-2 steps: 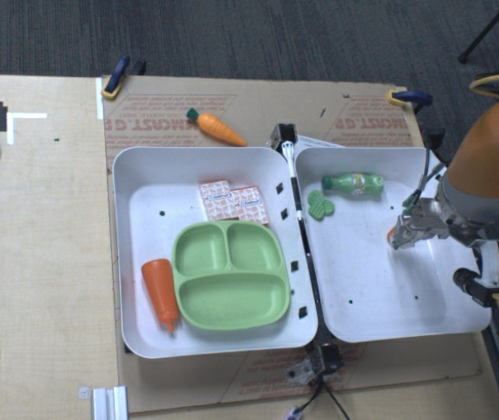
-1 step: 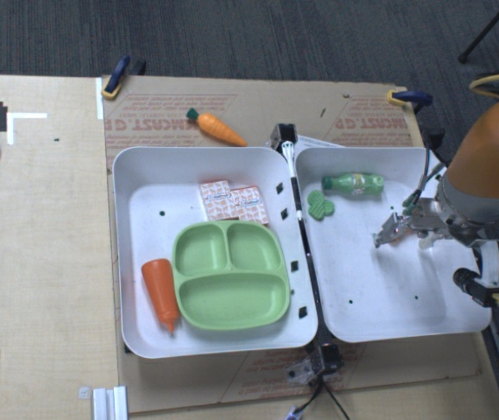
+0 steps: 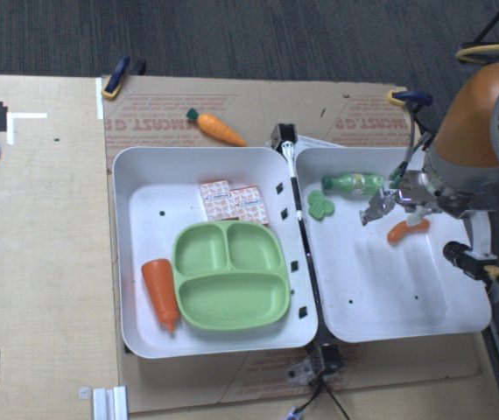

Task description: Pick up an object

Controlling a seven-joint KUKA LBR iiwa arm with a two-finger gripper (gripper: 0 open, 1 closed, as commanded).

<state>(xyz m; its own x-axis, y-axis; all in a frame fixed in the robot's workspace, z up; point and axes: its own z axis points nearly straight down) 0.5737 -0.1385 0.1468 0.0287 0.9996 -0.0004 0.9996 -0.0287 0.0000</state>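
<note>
My gripper (image 3: 377, 210) hangs over the upper middle of the right bin (image 3: 381, 313), open, with nothing between its fingers. A small orange sausage-shaped toy (image 3: 408, 229) lies on the bin floor just to its right, partly under the wrist. A green bottle (image 3: 352, 182) lies on its side near the bin's back wall, up and left of the gripper. A small green leaf-like piece (image 3: 319, 205) rests close to the left wall.
The left bin (image 3: 136, 234) holds a green divided plate (image 3: 232, 275), an orange carrot (image 3: 160, 294) and a red-and-white packet (image 3: 230, 201). Another carrot (image 3: 217, 128) lies on the cardboard behind the bins. Blue clamps (image 3: 115, 77) (image 3: 412, 100) grip the cardboard's back edge.
</note>
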